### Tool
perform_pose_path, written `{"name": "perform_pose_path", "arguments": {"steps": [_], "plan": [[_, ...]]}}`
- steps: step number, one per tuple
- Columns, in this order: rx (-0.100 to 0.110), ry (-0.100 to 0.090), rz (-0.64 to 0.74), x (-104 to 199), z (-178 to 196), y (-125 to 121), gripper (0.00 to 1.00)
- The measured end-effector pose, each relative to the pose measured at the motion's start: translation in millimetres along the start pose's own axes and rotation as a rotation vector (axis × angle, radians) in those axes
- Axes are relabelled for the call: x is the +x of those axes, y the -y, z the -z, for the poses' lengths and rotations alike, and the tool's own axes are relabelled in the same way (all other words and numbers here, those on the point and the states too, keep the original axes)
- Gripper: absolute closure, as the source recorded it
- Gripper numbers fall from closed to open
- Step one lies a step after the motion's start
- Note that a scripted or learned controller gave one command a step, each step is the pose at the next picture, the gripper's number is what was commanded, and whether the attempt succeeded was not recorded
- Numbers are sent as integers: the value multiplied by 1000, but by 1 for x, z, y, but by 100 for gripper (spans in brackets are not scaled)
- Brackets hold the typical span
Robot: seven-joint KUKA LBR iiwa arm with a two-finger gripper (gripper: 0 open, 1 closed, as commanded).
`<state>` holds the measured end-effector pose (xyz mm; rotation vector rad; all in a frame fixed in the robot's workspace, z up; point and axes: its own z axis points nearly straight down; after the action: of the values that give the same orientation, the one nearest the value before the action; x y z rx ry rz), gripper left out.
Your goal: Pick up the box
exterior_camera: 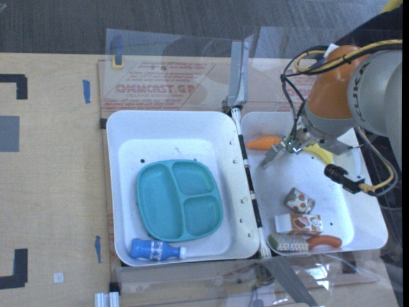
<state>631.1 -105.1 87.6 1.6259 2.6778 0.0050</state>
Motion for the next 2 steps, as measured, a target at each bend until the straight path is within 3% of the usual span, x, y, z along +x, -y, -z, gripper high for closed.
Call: {"name": "perform_pose_path", "arguments": {"steps": [1, 2], "plan": [[-6, 5, -1, -2, 12, -1, 100], [3, -3, -408, -4, 1, 25, 100]]}}
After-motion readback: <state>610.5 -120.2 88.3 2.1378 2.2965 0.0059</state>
